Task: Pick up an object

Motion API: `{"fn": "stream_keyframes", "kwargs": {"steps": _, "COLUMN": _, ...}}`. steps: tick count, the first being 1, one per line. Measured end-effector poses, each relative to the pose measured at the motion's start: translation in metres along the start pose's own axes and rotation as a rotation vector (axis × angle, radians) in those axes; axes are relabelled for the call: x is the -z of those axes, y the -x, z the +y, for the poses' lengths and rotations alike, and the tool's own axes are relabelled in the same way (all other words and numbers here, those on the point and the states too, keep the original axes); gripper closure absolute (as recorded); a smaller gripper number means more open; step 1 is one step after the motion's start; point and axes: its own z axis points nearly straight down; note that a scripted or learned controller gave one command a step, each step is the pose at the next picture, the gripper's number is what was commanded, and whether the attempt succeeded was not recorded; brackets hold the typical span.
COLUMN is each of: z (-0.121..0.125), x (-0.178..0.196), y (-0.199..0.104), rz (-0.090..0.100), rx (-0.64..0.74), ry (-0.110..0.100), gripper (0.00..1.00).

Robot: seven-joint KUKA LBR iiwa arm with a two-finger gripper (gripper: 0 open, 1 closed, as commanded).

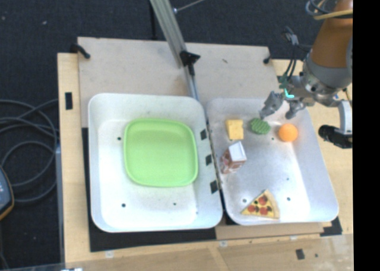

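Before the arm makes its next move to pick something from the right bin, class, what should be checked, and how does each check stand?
1. Two-finger gripper above the right white bin: ok.
2. Fingers spread apart, nothing between them: ok.
3. Nearest target, the small green ridged piece, lies free of the yellow block: ok.
4. Orange ball close beside the gripper, could get knocked: not ok.
5. Gripper height over the bin floor: cannot tell.
6. Pizza slice toy and red-white box well out of the way: ok.
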Motion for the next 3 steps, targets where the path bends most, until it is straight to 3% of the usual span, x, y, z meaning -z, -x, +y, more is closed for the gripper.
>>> {"fn": "stream_keyframes", "kwargs": {"steps": 1, "z": 0.0, "x": 0.0, "y": 0.0, "rz": 0.0, "rx": 0.0, "ry": 0.0, "gripper": 0.0}}
{"fn": "stream_keyframes", "kwargs": {"steps": 3, "z": -0.005, "x": -0.12, "y": 0.004, "rz": 0.0, "rx": -0.001, "ry": -0.006, "gripper": 0.0}}
